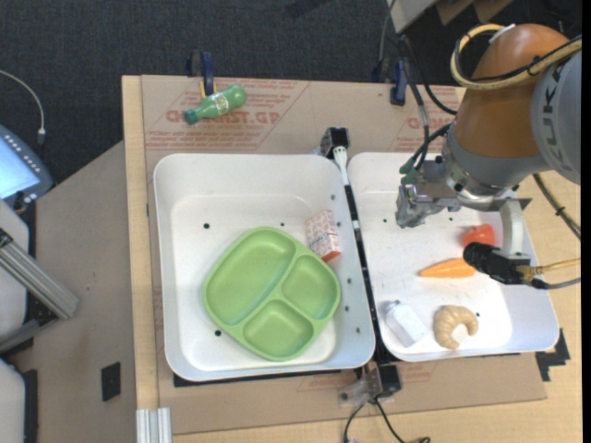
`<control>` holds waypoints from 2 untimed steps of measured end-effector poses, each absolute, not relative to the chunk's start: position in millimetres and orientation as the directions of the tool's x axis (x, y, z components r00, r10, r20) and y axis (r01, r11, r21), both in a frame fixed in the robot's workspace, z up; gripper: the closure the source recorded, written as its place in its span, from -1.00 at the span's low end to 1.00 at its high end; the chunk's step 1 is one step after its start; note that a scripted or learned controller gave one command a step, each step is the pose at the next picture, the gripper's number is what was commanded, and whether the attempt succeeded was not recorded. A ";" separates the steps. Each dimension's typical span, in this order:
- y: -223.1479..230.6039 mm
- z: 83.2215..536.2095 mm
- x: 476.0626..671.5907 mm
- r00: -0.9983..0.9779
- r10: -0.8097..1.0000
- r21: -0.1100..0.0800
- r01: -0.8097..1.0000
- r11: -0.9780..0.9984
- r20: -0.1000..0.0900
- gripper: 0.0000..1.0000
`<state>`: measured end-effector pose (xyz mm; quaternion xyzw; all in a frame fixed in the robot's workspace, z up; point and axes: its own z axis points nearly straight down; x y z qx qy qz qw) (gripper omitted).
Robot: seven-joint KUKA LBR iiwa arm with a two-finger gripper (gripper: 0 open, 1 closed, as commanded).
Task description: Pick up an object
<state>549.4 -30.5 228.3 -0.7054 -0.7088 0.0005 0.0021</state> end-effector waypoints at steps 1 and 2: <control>29.4 225.7 544.0 -0.006 1.000 -0.002 1.000 0.006 0.002 1.00; 84.0 235.4 530.5 -0.007 1.000 0.000 1.000 0.007 0.003 1.00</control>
